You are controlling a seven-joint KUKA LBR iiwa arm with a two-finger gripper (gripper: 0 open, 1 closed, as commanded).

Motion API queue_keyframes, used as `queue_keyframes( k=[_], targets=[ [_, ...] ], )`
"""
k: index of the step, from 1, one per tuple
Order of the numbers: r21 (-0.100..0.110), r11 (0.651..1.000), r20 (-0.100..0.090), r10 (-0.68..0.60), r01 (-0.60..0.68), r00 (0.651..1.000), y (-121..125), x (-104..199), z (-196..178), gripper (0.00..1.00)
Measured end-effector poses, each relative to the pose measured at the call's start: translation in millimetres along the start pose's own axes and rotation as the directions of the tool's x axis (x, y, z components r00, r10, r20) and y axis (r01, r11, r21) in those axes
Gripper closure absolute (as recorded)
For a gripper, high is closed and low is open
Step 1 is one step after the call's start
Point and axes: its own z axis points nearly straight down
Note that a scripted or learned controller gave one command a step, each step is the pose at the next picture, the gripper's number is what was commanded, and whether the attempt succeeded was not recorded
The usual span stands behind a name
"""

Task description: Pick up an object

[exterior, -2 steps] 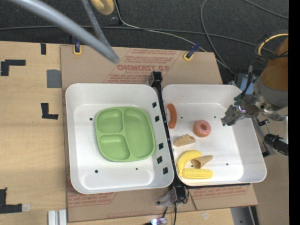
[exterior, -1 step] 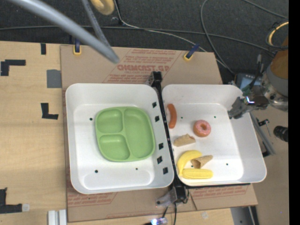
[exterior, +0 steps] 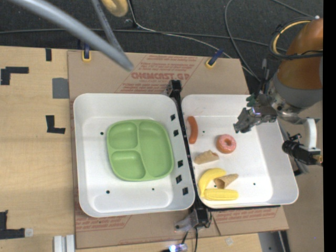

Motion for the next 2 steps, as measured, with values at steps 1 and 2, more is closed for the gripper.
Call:
queue_keyframes(
  k=[1, 2],
  targets=[
    [0.001, 1.000, 0.000, 0.000, 0.000, 1.000, 4, 56, -1, 1.00],
    [0.003, 1.000, 0.000, 0.000, 0.000, 1.000, 8, 116, 18, 1.00]
  ],
)
